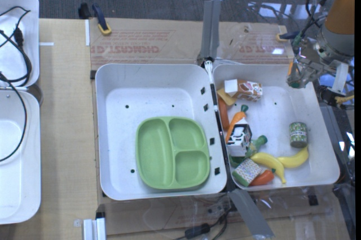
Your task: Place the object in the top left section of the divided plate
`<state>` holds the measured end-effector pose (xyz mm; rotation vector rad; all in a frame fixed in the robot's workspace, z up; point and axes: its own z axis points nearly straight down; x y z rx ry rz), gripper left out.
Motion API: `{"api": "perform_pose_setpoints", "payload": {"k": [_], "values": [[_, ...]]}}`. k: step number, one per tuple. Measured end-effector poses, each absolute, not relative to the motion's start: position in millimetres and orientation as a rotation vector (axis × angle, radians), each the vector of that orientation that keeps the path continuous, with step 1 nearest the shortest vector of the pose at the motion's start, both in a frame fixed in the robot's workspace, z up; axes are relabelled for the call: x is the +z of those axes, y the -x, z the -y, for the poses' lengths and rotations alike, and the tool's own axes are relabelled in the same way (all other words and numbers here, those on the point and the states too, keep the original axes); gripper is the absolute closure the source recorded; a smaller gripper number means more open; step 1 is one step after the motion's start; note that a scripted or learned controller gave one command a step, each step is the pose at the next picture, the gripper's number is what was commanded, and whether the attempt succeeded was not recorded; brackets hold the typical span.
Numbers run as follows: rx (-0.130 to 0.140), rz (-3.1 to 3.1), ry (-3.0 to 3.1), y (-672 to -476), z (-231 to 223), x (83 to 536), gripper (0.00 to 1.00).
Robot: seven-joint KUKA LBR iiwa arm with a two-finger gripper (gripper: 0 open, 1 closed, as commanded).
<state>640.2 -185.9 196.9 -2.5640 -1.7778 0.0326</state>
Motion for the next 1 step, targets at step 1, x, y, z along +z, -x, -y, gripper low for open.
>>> {"api": "perform_pose_setpoints", "payload": {"k": [1], "values": [[0.006, 1.781, 2.586, -653.5, 185.2, 240.0, 1.00]]}}
